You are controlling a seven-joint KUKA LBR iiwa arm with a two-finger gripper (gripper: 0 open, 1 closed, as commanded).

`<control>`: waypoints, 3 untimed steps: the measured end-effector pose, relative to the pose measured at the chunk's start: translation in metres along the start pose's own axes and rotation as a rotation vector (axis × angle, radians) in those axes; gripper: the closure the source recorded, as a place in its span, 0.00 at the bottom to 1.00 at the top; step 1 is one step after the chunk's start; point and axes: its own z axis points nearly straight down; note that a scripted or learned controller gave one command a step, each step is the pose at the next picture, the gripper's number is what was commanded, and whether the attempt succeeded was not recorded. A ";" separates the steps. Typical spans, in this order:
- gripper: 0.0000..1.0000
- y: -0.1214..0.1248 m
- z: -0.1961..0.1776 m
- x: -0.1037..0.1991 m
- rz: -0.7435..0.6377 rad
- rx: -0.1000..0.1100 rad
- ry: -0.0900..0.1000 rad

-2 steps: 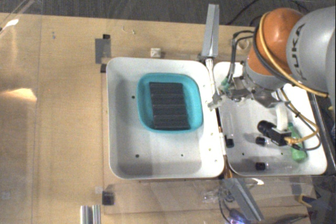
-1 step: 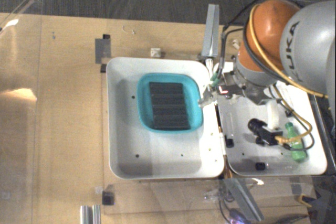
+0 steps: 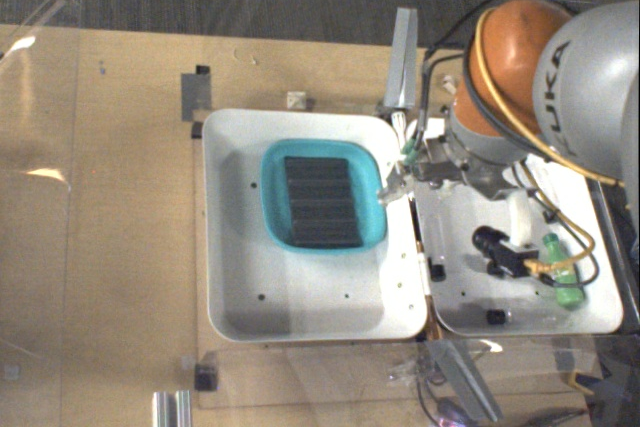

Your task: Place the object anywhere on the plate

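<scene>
Gripper (image 3: pixel 398 183) hangs beside the plate (image 3: pixel 322 195); we cannot tell its state, nor where the object lies.

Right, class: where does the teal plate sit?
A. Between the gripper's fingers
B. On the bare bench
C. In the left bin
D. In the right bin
C: the plate lies flat inside the left bin, while the arm reaches over the right bin.
</scene>
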 end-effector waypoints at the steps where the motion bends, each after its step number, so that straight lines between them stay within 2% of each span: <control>1: 0.00 0.000 0.000 0.000 0.000 0.000 0.000; 2: 0.00 -0.048 -0.046 -0.057 0.114 0.000 -0.002; 3: 0.00 -0.065 0.002 -0.001 0.182 0.004 0.000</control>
